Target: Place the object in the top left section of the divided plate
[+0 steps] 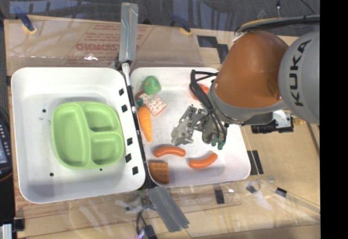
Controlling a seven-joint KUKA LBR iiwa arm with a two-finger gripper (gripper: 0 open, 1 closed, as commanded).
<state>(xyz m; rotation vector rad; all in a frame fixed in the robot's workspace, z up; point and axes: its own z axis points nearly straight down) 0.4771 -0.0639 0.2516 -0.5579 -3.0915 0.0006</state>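
Arm looms closest; we can't tell our tool's state, over the food. Plate bare, so pick and place remain.

"KUKA" on the arm

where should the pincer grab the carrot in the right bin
Grip the carrot across its thick orange middle, coming straight down from above. It lies flat, running lengthwise along the bin's left wall, so the wall side looks tight for a finger.
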